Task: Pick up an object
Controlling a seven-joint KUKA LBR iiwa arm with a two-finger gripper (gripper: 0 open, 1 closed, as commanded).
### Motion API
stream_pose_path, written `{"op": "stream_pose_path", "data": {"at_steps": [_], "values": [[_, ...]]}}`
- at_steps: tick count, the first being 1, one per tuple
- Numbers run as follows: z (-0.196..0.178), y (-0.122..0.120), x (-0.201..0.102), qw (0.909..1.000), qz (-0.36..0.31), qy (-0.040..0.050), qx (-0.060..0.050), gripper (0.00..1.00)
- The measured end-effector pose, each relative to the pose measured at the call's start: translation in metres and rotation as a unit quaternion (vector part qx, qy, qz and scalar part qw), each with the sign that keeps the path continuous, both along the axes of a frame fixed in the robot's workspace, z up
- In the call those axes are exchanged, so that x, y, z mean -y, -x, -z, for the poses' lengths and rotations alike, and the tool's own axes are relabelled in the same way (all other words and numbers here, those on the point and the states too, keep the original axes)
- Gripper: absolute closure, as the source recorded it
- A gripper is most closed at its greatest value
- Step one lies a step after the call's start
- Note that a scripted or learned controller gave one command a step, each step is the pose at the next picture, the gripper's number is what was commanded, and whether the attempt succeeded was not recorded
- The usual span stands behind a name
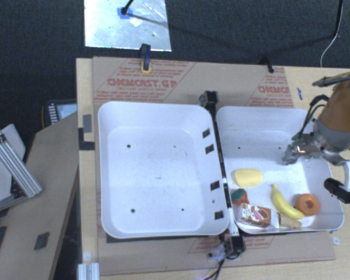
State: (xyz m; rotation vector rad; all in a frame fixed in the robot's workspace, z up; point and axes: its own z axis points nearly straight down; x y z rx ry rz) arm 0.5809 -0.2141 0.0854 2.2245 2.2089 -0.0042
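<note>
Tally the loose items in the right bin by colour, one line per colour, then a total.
Yellow: 2, the lemon-shaped piece and the banana
Orange: 1, the ring
Red: 2, the small carton and the small red and green piece by the divider
Total: 5
All lie in the right bin's near part.

Even light, soft focus (mild glare)

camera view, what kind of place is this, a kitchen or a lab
Most likely a robotics lab or test bench, not a kitchen. Two shallow white bins sit side by side on a board, toy-like food such as a banana lies in the right bin, and a grey and orange robot arm reaches in.
</note>
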Motion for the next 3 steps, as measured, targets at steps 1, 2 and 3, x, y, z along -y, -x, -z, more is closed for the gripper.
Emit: {"op": "stream_pose_path", "data": {"at_steps": [1,2,3], "values": [[0.000,-0.026,-0.053,1.0000,-0.007,-0.0027,0.001,1.00],[0.001,-0.033,-0.134,0.9999,-0.009,-0.0052,-0.001,1.00],[-0.042,-0.020,-0.107,1.0000,-0.003,-0.0027,0.001,1.00]]}}
